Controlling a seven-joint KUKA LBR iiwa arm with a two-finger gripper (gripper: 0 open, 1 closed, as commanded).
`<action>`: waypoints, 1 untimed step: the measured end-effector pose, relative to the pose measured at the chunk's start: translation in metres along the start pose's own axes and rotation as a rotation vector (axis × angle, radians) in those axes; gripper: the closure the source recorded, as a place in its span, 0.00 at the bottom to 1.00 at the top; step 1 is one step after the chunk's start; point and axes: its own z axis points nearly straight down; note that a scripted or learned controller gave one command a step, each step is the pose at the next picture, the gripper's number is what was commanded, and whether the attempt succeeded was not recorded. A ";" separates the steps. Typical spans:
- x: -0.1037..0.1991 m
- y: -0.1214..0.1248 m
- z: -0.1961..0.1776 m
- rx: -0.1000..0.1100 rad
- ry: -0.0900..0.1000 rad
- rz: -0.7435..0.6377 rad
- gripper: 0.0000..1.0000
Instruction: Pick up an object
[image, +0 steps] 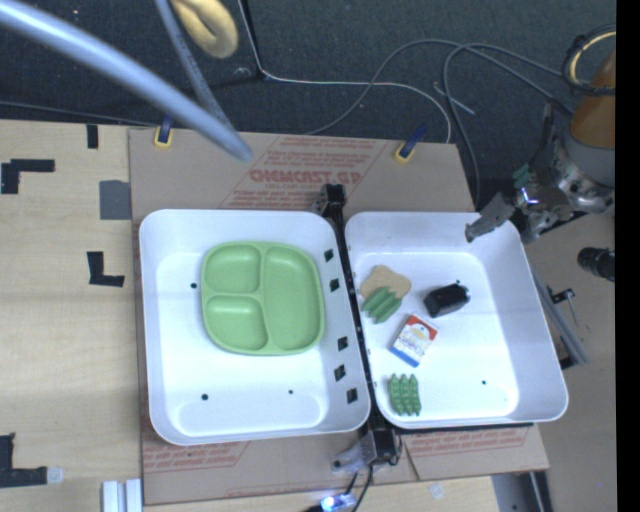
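The right bin (520, 380) holds several small objects. A tan flat piece (390, 281) lies against a green piece (379, 304) near the bin's left wall. To their right sits a black object (446, 298). Below it lies a small white, red and blue box (413, 340), and a green ridged piece (404, 394) rests near the front. My gripper (489, 223) hangs over the far right corner of this bin, above and to the right of the black object, with nothing seen in it.
The left bin (170, 330) carries a green divided plate (263, 298). A black divider (343, 300) runs between the bins. Cables (420, 70) trail across the dark surface behind, and a grey bar (130, 75) slants across the top left.
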 end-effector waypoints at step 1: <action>0.001 0.002 -0.009 -0.013 -0.003 -0.004 0.00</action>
